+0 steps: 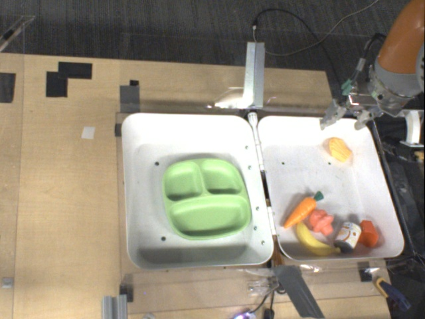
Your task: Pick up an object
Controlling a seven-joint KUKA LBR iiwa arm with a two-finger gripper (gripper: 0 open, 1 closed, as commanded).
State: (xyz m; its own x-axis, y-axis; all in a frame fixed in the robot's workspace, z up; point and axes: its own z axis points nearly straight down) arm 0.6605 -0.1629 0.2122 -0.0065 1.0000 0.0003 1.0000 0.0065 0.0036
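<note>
Two shallow white bins sit side by side: left bin (133, 178) and right bin (292, 145). The left bin contains one green divided tray (206, 198). The right bin contains six items: one yellow lemon-like piece (339, 149), one carrot (300, 210), one banana (313, 242), one pink item (323, 222), one small jar (347, 234), one red-orange item (368, 233).

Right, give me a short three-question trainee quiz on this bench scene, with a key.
1. True or false: the green tray lies in the left bin.
2. Which item lies nearest the gripper? A) carrot B) yellow piece C) banana
3. Fill in: the carrot, banana and pink piece cluster at the right bin's ____ edge.

Key: 1 true; 2 B; 3 near (bottom).
</note>
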